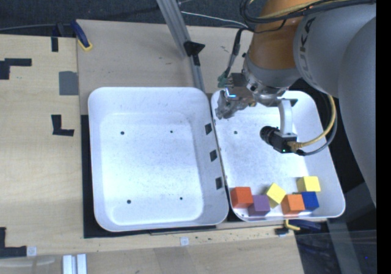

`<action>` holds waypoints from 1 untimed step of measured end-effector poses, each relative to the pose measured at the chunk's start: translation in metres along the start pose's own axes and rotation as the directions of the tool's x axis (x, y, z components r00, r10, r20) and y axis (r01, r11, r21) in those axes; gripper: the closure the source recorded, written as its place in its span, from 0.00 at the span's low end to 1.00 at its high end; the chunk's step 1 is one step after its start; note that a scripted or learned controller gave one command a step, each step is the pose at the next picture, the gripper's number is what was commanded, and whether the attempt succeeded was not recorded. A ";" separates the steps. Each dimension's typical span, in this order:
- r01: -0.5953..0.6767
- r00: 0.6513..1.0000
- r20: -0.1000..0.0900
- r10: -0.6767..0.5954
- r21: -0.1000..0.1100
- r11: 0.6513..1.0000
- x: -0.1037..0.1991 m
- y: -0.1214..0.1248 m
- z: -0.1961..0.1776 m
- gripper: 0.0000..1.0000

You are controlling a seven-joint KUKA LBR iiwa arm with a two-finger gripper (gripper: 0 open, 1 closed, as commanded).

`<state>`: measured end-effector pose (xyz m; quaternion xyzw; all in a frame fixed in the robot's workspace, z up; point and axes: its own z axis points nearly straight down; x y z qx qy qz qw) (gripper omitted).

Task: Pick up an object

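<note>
Gripper: two-finger metal gripper [227, 106], state impossible to tell, hovered above right white bin's [317, 114] far-left corner.
Advice: it should descend squarely over one small orange foam cube [242, 196].

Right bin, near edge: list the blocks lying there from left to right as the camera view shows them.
Orange block → purple block → yellow block → second orange block. The blue block and the other yellow block sit stacked in the same column past it, so I leave them out.

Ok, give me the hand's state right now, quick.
Hand: cannot be told. It hangs over the far left corner of the right bin, away from the blocks at the near edge.
</note>
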<state>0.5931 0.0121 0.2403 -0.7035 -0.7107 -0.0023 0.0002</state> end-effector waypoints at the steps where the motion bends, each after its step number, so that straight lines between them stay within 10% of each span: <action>1: -0.001 1.000 0.001 0.001 0.004 1.000 0.058 -0.059 -0.037 1.00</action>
